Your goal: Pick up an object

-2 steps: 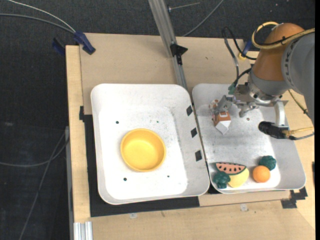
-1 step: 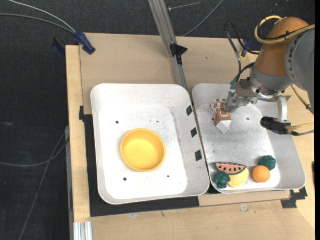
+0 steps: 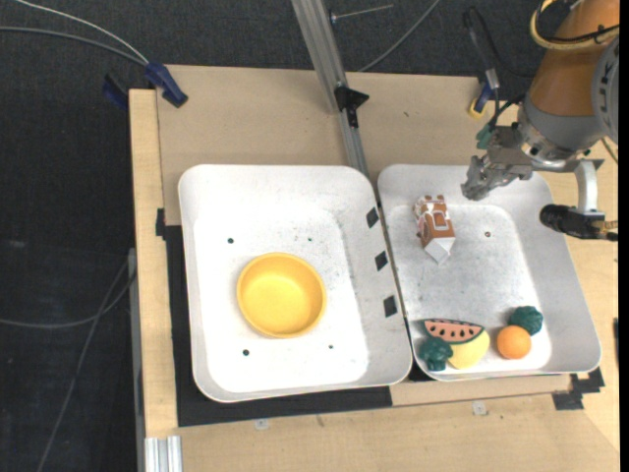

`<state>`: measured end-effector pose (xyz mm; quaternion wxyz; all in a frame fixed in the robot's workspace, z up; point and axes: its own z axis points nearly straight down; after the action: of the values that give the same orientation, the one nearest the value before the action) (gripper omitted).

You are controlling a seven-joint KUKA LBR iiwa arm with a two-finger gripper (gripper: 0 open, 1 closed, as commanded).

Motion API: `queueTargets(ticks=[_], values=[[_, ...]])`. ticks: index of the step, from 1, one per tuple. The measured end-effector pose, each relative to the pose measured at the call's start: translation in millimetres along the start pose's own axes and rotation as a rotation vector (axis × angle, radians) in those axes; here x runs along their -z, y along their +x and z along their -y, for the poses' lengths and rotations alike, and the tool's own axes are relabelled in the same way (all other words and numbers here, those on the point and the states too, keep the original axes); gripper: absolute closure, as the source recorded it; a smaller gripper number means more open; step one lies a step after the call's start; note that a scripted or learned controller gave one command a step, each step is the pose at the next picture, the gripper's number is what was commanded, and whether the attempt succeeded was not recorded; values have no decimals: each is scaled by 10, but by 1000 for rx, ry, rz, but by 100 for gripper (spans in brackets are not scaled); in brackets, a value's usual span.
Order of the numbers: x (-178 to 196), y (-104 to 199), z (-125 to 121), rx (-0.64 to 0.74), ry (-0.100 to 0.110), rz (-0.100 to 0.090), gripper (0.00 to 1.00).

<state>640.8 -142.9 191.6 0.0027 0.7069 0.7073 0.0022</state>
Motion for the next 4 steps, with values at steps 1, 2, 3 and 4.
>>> queueTargets(ticks=[1,2,3,4], values=[[130,4,-15,1,0,0,100],[113,596,10,5,14,-6,100],[138,1222,32,6,18,-6,100],[138,1760,-1,6,11,-5,100]])
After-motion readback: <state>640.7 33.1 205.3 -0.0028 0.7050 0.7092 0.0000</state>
